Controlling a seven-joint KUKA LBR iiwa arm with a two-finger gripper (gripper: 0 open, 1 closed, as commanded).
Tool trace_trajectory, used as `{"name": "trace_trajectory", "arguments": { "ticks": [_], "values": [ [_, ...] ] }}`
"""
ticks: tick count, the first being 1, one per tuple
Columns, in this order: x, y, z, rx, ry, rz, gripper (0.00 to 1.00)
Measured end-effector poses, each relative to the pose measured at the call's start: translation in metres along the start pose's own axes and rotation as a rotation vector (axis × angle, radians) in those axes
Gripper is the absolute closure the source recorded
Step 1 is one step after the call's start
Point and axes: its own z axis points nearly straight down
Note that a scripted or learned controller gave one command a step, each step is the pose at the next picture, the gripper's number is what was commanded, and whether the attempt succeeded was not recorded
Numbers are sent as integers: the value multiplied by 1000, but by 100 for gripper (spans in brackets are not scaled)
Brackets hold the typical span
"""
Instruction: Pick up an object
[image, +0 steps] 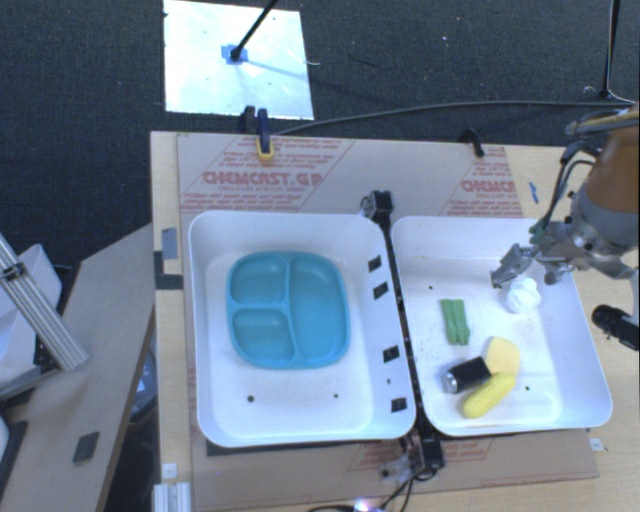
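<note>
In the right bin, a small white object lies near the far right side. My gripper hangs just above it with its fingers spread, one to the left and one to the right of the object, and nothing is held between them. Further forward in the same bin lie a green block, a yellow round piece, a black cylinder and a yellow banana-shaped toy.
The left bin holds a blue divided plate. A black divider with clips runs between the bins. The arm's grey body stands over the right bin's far right corner. A cable crosses the board behind the bins.
</note>
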Motion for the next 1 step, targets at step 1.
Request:
{"name": "trace_trajectory", "arguments": {
  "ticks": [1],
  "values": [
    [0, 3, -7, -11, -2, -3, 0]
  ]
}}
